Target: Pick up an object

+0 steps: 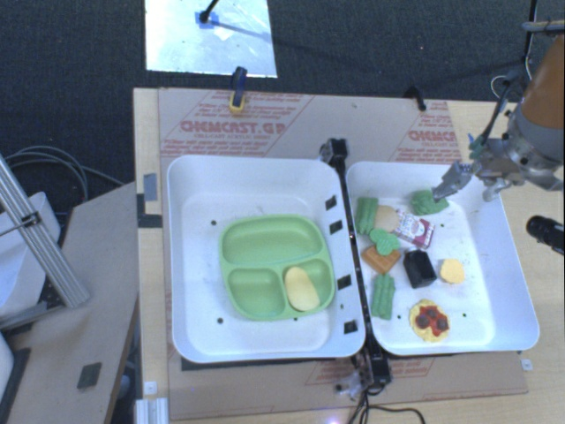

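Observation:
My gripper (469,186) hangs over the far right part of the right bin (503,263), and its two fingers stand apart with nothing between them. Its left finger (448,182) points down at a small green leafy piece (427,203) and ends just above it. Closer to the bin's middle lie a red and white packet (413,230), a black block (418,268), a yellow round piece (451,272), an orange waffle-like piece (381,260) and a small pizza disc (430,321). Green pieces (365,215) lie along the bin's left wall.
The left bin (199,237) holds a green divided plate (265,254) with a yellow piece (302,288) in its near right compartment. A black clip row (344,263) joins the two bins. A shiny metal sheet (210,25) lies beyond the bench.

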